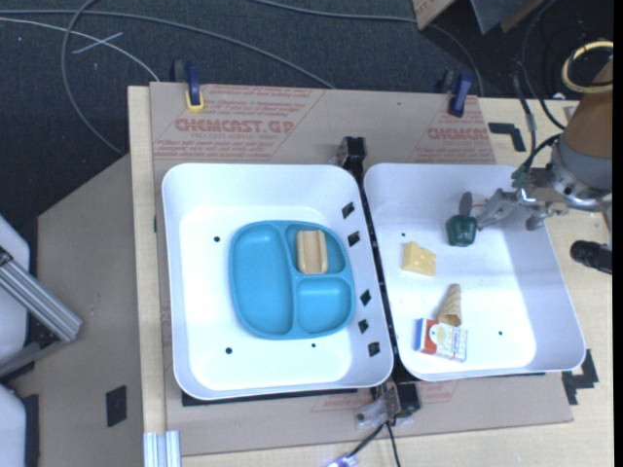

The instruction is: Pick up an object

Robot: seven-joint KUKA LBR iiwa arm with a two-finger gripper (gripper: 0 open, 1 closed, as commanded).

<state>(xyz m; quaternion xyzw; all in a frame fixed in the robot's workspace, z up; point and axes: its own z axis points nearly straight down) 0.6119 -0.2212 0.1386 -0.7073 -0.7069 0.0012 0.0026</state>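
2 shallow white bins sit side by side on the bench. The left bin [195, 261] holds a blue divided plate [291, 278] lying roughly at its middle, with 3 compartments: a large one on the left and 2 smaller ones on the right. In the upper right compartment lies a tan bread-like stick [311, 250], set lengthwise and filling most of that section; the other 2 compartments show only bare blue.

The right bin [545, 300] holds 4 loose things. A dark green rounded piece [460, 230] sits near the bin's upper middle. Below and to its left lies a pale yellow cheese wedge [420, 259]. Further down, a tan ice-cream cone [449, 304] lies tilted, its lower end just beside a small red, white and blue carton [442, 340] near the bin's front wall.

The arm reaches in from the right, and its gripper [470, 212] hangs over the upper part of the right bin, its tip right at the green piece. A grey finger [466, 203] shows just above the green piece (whether the fingers are spread, closed, or clasping that piece cannot be told from this angle). The cheese wedge, cone and carton lie apart from the gripper, untouched
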